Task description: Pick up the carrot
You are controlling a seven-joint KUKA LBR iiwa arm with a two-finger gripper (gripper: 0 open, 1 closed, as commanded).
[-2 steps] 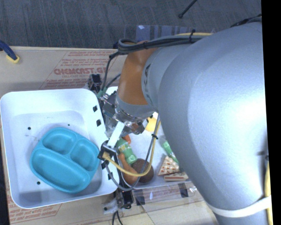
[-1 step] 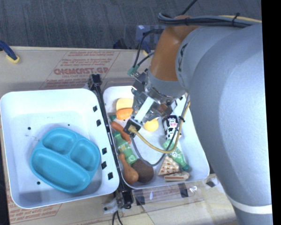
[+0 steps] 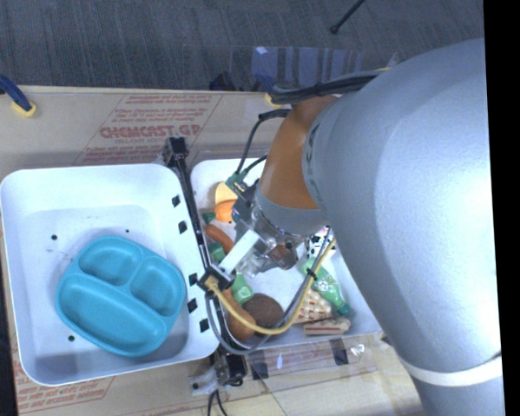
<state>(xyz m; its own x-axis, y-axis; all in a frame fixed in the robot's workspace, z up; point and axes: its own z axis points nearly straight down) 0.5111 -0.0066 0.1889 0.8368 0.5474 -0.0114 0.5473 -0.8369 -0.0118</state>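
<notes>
Orange carrot (image 3: pixel 218 240) lies half hidden beneath the tool (image 3: pixel 255 251) (finger state impossible to tell).

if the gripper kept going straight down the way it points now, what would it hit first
Probably the orange carrot at the right bin's left wall, just under the gripper; depth from this slanted view is uncertain.

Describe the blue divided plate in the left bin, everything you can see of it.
The blue divided plate is a light blue tray with rounded corners, looking like smooth moulded plastic. Raised ridges split it into three compartments: one long one along its upper left and two smaller ones beside it. It lies flat and right side up on the floor of the left bin, turned at a slant to the bin's walls. Its lower right corner sits close to the bin's wall. Only the bin touches it.
</notes>
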